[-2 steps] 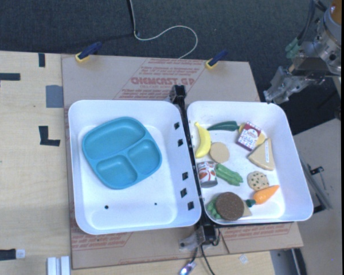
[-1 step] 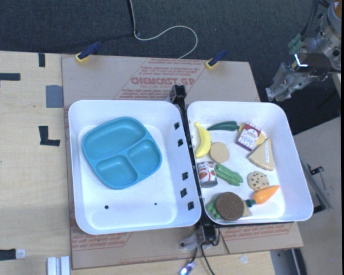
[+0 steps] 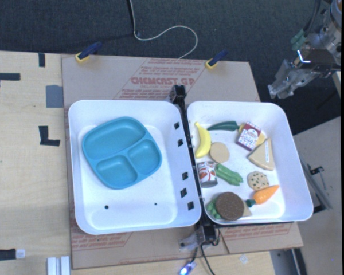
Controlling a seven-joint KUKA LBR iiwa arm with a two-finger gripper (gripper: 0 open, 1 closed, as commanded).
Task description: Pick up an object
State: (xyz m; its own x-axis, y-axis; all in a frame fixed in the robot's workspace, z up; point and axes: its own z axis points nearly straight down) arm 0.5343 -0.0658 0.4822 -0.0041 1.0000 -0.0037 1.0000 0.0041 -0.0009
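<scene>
Hovering at the far right, beyond the bins, the gripper (image 3: 282,87) is sitting over dark floor, its grey fingers too blurred and tangled with cabling to tell whether they are parted or closed; nothing is showing between them. The arm (image 3: 324,24) above it is being cut off by the frame's top right corner.

Toy food is lying in the right bin (image 3: 292,153): a yellow banana (image 3: 202,140) near the divider, a green pepper (image 3: 222,126) just beyond it, a tan round disc (image 3: 219,152) beside the banana, and a red-and-white box (image 3: 248,136) whose label is too small to read. A pale cheese wedge (image 3: 263,155) is resting right of the box. A small can (image 3: 207,174) with a red-and-white label, also unreadable, is lying next to a green pod (image 3: 229,175). Nearer are a speckled cookie (image 3: 257,180), an orange carrot (image 3: 265,194) and a brown burger (image 3: 229,205) partly hiding something green beneath it.

A blue divided plate (image 3: 121,152) is sitting in the left bin (image 3: 126,213). Cardboard (image 3: 160,79) under the bins is bearing red printing, partly legible as "CHEMCAST GP". Two yellow-and-blue clamps (image 3: 88,52) are pinning its far edge, and a white cable (image 3: 166,33) is looping across the dark floor.
</scene>
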